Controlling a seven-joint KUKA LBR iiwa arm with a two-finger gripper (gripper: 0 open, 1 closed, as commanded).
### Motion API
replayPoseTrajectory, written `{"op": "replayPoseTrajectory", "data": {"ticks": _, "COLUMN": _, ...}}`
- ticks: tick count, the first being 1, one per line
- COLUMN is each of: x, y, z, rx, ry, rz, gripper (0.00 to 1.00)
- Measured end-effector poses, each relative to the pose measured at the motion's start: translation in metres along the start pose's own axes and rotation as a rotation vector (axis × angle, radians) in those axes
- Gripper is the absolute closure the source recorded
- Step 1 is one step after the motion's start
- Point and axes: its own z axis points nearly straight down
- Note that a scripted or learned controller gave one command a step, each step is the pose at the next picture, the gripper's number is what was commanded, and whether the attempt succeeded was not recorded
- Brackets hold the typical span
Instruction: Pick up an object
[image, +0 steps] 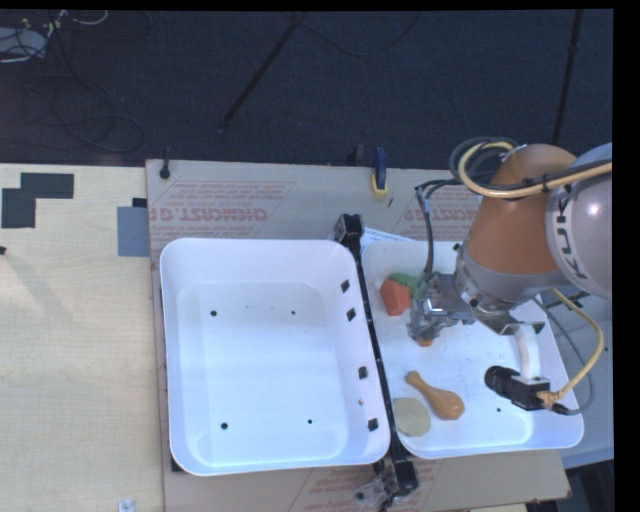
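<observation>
Hanging just beside the chunky orange-red block (396, 296), the pincer (428, 322) seems aimed there, though we cannot tell if it is closed.

High, slanted, over both bins (260, 360)

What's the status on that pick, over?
Gripper low in right bin, grasp unclear. Orange block beside it, on bin floor. Tan club-shaped piece and pale disc lie apart.

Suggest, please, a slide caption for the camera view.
KUKA claw over the right bin, beside a red block; tan club and pale disc lie nearby.
</observation>
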Motion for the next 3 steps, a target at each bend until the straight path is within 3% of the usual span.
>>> {"op": "replayPoseTrajectory", "data": {"ticks": 1, "x": -0.055, "y": -0.055, "z": -0.038, "rx": -0.005, "ry": -0.003, "rz": 0.012, "gripper": 1.00}}
{"op": "replayPoseTrajectory", "data": {"ticks": 2, "x": 0.023, "y": -0.049, "z": -0.038, "rx": -0.006, "ry": -0.002, "rz": 0.000, "gripper": 1.00}}
{"op": "replayPoseTrajectory", "data": {"ticks": 3, "x": 0.029, "y": -0.054, "z": -0.167, "rx": -0.020, "ry": -0.003, "rz": 0.004, "gripper": 1.00}}
